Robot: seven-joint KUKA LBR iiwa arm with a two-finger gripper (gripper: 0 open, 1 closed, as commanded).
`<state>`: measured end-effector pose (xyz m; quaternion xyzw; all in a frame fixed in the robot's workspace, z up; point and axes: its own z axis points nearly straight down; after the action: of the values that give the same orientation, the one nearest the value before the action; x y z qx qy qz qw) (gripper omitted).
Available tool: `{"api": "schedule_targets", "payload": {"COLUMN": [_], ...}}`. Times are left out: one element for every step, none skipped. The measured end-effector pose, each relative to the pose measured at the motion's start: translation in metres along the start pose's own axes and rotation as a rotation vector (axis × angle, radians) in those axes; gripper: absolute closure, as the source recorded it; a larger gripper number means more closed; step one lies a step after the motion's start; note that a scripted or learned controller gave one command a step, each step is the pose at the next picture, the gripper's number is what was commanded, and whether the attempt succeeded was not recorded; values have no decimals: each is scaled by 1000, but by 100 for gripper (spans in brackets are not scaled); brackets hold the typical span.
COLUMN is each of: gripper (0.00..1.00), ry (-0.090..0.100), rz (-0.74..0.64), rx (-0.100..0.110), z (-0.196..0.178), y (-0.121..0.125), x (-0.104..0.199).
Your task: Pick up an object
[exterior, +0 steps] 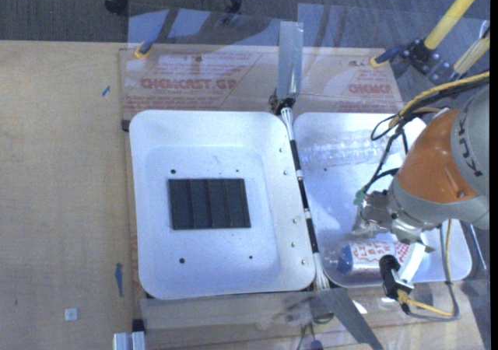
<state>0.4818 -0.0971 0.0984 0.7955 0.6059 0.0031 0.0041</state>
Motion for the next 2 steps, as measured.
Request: {"api": "schedule_targets", "payload": {"gripper": [0,0], "ry": [0,-1], "rz": [0,5], "rx": [0,11], "z": [0,-15], "y": [0,44], "x": [0,-85]}}
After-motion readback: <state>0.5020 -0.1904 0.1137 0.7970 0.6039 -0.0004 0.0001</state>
